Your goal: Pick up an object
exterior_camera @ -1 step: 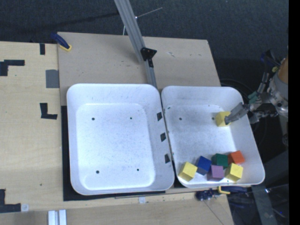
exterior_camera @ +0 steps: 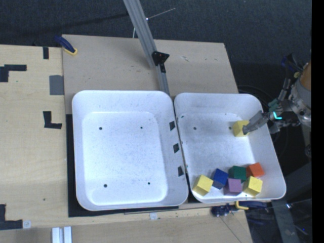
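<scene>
Yellow cube (exterior_camera: pixel 239 128) in right bin (exterior_camera: pixel 210 151), upper right, near far wall | gripper (exterior_camera: pixel 249 127) touching cube from right; fingers' spread: cannot tell | six more cubes (exterior_camera: pixel 230 179) clustered along near edge | left bin (exterior_camera: pixel 121 151) beside it on tabletop (exterior_camera: pixel 30 151)

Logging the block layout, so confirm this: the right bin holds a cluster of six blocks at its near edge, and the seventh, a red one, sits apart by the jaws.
One detail is wrong: the block sitting apart by the gripper is yellow, not red, as the camera view shows. The six-block cluster does sit at the right bin's near edge.
</scene>
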Motion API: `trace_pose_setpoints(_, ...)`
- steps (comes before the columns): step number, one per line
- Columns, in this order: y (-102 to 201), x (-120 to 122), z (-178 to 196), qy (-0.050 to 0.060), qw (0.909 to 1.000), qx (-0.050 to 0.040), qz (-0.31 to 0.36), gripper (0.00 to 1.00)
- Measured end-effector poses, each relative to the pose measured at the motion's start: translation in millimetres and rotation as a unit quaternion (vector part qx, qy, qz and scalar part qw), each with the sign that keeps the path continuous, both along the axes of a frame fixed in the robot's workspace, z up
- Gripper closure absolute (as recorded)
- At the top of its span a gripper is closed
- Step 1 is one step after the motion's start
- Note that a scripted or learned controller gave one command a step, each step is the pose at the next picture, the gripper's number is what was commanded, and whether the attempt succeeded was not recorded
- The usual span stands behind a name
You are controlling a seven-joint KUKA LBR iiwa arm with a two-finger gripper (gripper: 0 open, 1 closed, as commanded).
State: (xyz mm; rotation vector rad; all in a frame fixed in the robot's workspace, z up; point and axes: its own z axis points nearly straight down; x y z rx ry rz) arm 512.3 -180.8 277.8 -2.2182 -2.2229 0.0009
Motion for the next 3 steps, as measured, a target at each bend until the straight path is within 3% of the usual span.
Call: trace_pose_setpoints(3,-4.9,-1.2,-170.7,0.004,1.0,0.0007,-0.001,0.0)
